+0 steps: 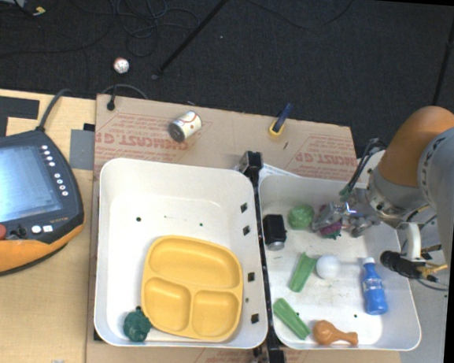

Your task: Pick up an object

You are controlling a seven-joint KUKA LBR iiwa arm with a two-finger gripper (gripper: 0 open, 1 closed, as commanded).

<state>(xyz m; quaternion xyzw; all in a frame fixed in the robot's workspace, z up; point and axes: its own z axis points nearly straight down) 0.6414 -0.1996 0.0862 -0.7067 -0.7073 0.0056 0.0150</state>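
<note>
Gripper (336, 220) low in right bin (402, 342), beside green lump (300, 216); grip state could not be told. Best centred squarely over lump before closing, clear of white ball (327, 266).

Right bin (403, 330): crowded. A black block (274, 230) sits just beside the divider; a green lump (300, 217) lies near the gripper (332, 223), which hangs low over the upper part with something purplish at its tip, hard to make out. Green cylinder (302, 272) and white ball (327, 266) nearly touch mid-bin. Blue bottle (373, 288) blocks the right side; a second green piece (290, 318) and an orange toy (334, 333) line the near wall. Open floor lies between ball, bottle and orange toy.

Left bin (130, 200): the upper half is bare. A yellow tray (192, 286) fills the lower part, with a green ball (136, 324) touching its corner.
</note>
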